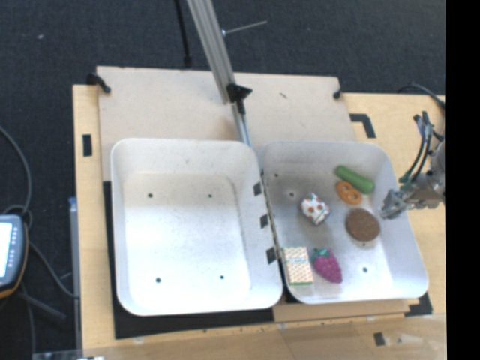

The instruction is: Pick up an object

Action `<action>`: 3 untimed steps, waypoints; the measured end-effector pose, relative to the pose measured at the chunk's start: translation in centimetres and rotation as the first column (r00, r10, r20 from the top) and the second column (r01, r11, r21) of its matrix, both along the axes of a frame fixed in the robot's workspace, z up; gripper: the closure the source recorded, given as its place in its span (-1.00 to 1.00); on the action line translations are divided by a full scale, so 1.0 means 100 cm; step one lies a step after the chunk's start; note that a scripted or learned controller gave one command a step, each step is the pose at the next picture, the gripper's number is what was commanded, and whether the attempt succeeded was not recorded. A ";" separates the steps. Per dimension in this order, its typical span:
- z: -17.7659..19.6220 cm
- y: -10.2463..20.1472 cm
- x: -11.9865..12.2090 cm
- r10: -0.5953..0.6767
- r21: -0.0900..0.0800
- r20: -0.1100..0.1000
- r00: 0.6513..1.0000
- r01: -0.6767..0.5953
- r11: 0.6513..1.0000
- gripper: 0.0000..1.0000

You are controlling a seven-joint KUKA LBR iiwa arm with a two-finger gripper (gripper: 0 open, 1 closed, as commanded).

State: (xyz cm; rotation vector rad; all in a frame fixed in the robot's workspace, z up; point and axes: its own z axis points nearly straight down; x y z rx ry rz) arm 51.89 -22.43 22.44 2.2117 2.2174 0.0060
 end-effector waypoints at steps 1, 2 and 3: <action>0.012 -0.001 0.001 0.002 0.003 -0.006 1.000 -0.002 1.000 1.00; 0.004 0.046 0.009 0.003 0.003 -0.007 1.000 -0.003 1.000 1.00; 0.006 0.089 0.012 0.004 0.005 -0.008 1.000 -0.004 1.000 1.00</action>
